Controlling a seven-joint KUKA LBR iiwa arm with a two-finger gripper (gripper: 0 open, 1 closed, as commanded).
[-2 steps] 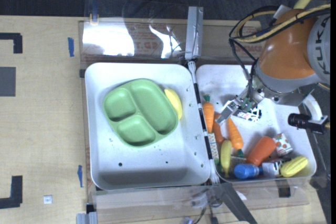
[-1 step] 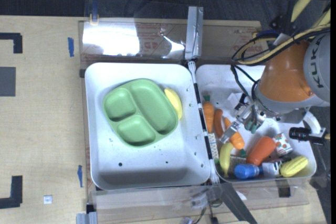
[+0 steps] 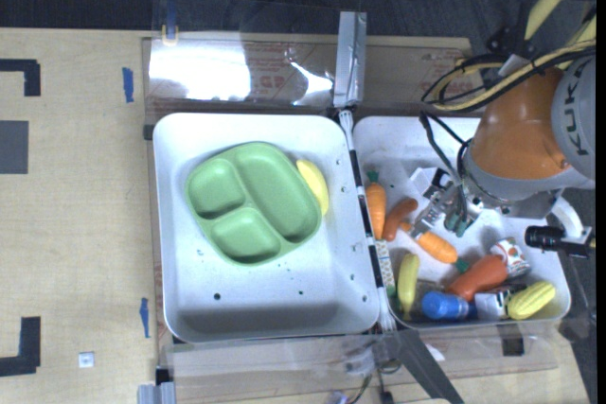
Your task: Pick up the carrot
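Fingers (image 3: 437,211) above carrot (image 3: 436,247) in right bin (image 3: 398,142); spread unclear. "KU" legible on arm (image 3: 579,114).

Both white bins (image 3: 180,232) look like smooth, faintly glossy plastic. Inside the left bin, the green divided plate (image 3: 253,201) has a matt plastic sheen. The bench (image 3: 66,232) around the bins looks like pale, matt wood.

You can't tell if the metal two-finger gripper (image 3: 438,211) is open or closed: too small, blurred. The grey arm with orange band (image 3: 519,135) is cut off at the right edge and hides part of the right white bin (image 3: 402,139). The small yellow banana-shaped toy (image 3: 313,185) sits partly behind the green divided plate (image 3: 252,200).
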